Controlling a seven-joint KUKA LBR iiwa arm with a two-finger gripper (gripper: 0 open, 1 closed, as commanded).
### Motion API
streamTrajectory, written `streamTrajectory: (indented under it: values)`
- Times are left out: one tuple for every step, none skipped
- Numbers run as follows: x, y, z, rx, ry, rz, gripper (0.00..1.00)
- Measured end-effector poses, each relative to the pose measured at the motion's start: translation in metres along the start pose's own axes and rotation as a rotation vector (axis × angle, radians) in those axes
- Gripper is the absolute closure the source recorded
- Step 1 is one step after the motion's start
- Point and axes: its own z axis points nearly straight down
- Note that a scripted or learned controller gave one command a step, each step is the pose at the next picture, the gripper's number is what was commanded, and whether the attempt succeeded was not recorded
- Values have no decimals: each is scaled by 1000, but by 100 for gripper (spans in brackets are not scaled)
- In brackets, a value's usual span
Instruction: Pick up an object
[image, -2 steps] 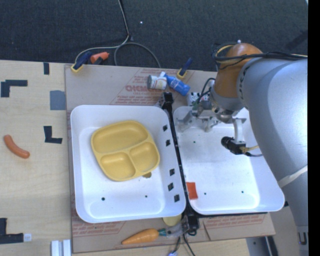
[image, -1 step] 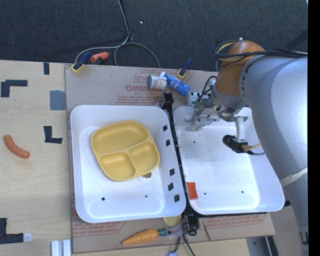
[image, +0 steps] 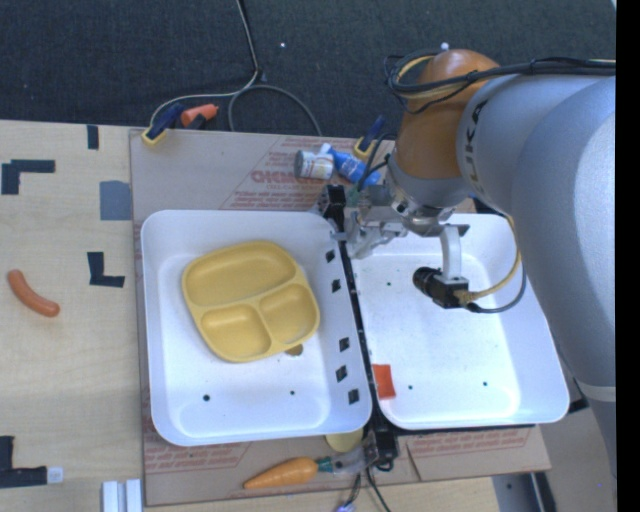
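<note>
Camera view: gripper (image: 352, 228) sits at the upper centre over the bins' shared wall; its jaw state cannot be told. Yellow divided plate (image: 250, 299) lies in left bin (image: 165, 300).

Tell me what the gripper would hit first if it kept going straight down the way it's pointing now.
Probably the top end of the divider where the two white bins meet, or the right bin floor just beside it. The gripper hangs over that seam, well clear of the yellow plate. Height is hard to judge from this slanted view.
</note>
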Motion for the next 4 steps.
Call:
streamTrajectory:
  values:
    - [-49, 8, 10, 1, -5, 10, 100]
    - [-46, 8, 10, 1, -4, 7, 0]
    - [-120, 48, 3, -4, -6, 10, 0]
    - [-94, -91, 10, 11, 0, 10, 0]
